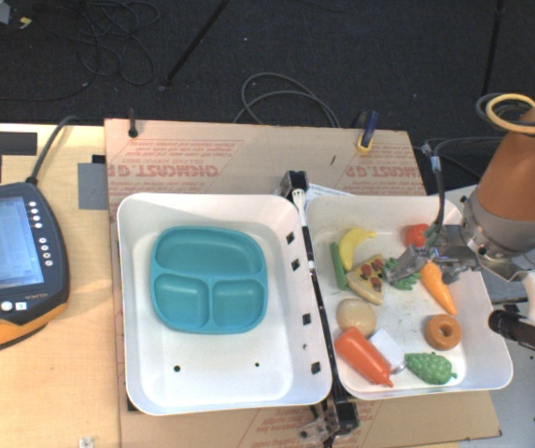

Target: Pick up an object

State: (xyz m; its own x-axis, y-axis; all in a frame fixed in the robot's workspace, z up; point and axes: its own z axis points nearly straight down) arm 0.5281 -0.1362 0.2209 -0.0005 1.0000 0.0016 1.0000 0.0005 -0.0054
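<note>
reaching in from the right, the grey arm with its orange band (514,180) sets the two-finger gripper (423,261) low over the right white bin (491,367), beside a small red round toy (415,235) and touching the top of an orange plastic carrot (438,287); whether the jaws are apart or together, i cannot tell. near them lie a yellow banana (355,245), a pizza slice toy (369,281), a brown ring doughnut (443,331) and a green knobbly toy (430,368). the left white bin (141,362) holds a teal divided plastic plate (210,279).
</note>
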